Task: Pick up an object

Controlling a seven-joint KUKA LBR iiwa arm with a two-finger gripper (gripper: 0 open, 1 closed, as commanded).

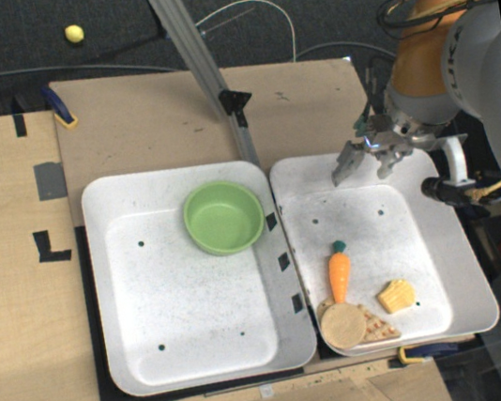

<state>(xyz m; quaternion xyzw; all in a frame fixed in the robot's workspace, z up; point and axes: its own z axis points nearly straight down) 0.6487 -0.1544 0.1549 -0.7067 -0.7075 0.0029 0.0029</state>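
In the right bin [424,213] lie an orange toy carrot [340,275] with a green top, a yellow cheese-like block [396,296], a round tan cookie [344,326] and a waffle-patterned piece [378,328] beside it, all near the front edge. A green bowl [224,216] sits in the left bin [151,288] at its upper right. My gripper [366,163] hangs over the back edge of the right bin, open, its two fingers spread with nothing between them. It is well away from the carrot, toward the back.
A slanted grey metal pole [198,56] crosses the bench behind the bins. Cables run along the dark floor at the back, near a small yellow ball [74,33]. Black tape marks dot the wooden surface at the left.
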